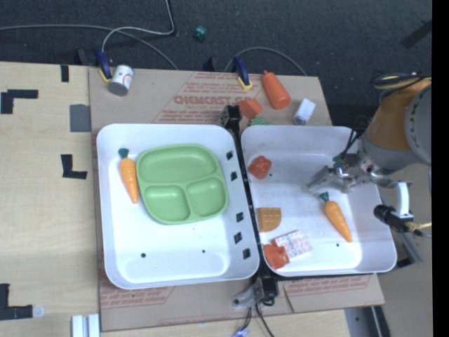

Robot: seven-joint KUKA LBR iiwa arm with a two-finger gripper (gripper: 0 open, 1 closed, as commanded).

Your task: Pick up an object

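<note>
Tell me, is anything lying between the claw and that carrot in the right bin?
Nothing visible. The claw sits just above the green top of the carrot, with bare white bin floor between them. The red piece lies well off to the side.

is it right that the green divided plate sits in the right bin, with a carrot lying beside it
Not quite. The camera view shows the green divided plate in the left bin, not the right one. A carrot does lie beside it.

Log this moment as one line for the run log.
task: pick up an object | gripper: low in right bin, just above carrot | held: nothing seen | left bin: green plate, second carrot
</note>
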